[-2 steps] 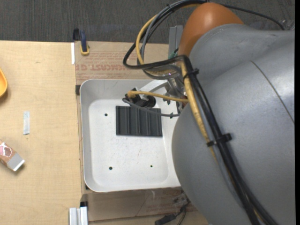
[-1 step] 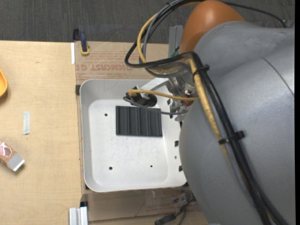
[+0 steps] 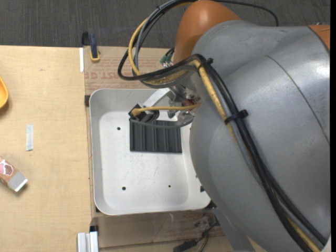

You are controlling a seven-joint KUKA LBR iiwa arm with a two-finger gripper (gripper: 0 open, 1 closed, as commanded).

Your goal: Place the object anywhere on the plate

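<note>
My gripper (image 3: 155, 136) shows as a dark ribbed block low inside the white bin (image 3: 105, 193), over the bin's upper middle. The grey arm and its cables cover the bin's right side. Whatever lies under the gripper is hidden by its body. A curved orange-yellow piece (image 3: 2, 94), possibly a plate's rim, pokes in at the far left edge on the wooden board (image 3: 47, 88).
On the wooden board left of the bin lie a small pale strip (image 3: 29, 137) and a red-and-white packet (image 3: 11, 175). A blue clamp (image 3: 93, 46) sits at the board's top right corner. The orange band of the arm (image 3: 202, 22) rises behind the bin.
</note>
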